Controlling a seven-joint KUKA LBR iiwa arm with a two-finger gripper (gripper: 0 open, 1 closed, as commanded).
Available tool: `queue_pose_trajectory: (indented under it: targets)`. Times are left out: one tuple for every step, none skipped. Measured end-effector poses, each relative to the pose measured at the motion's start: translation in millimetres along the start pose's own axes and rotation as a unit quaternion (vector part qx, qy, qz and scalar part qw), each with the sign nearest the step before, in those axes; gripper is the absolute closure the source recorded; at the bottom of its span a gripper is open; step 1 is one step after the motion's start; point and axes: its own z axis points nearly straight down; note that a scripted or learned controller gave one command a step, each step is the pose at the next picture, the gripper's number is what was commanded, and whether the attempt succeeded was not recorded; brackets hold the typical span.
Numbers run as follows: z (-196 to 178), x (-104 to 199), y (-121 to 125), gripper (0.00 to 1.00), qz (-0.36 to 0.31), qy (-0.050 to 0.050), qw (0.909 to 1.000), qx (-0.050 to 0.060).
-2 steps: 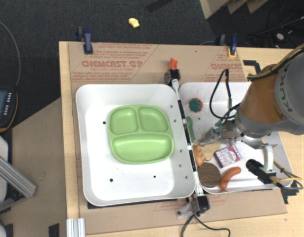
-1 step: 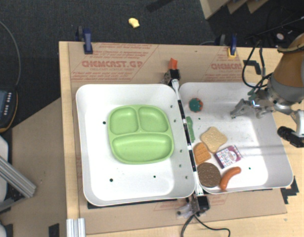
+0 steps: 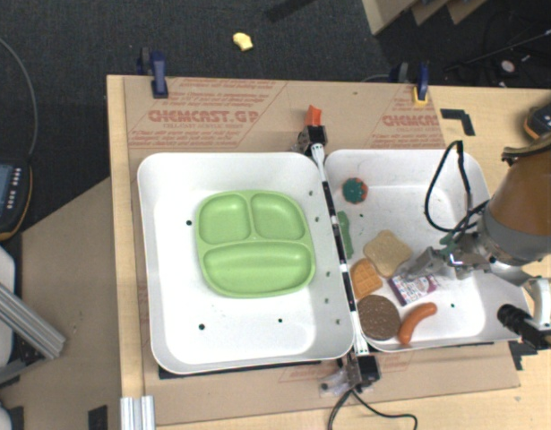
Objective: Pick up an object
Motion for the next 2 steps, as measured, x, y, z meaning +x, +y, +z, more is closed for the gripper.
queue_pose_trajectory:
  targets:
    - [15,33,110,0.00,-0.005,-0.003,0.9999,-0.010]
    - [16,52,33,0.00,0.000,-0.001,1.0000,-0.002]
